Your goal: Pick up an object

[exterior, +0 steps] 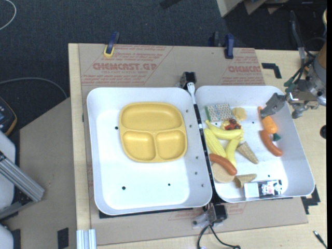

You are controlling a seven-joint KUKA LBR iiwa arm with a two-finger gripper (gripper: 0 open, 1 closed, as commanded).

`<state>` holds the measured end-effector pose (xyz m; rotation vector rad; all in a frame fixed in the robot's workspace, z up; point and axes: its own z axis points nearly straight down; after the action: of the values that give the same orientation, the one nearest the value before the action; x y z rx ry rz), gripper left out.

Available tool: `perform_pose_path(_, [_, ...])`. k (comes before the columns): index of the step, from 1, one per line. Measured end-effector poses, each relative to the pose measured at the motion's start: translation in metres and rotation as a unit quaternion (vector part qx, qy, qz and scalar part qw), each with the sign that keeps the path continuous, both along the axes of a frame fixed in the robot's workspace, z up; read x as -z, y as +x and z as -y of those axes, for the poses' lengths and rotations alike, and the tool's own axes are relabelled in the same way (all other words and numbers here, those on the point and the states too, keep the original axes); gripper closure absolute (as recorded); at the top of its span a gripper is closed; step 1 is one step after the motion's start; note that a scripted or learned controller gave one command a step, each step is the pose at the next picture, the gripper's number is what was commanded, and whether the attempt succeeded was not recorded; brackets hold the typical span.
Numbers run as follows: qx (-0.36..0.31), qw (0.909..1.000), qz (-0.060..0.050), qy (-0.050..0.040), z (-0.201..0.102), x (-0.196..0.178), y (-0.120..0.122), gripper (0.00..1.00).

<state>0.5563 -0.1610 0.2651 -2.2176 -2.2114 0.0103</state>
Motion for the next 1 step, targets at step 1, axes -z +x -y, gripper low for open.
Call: perform_pose_path(1, [-0.001,1.0000,0.006,-0.0013,-0.0002,-0.0062,0.0021,0.00])
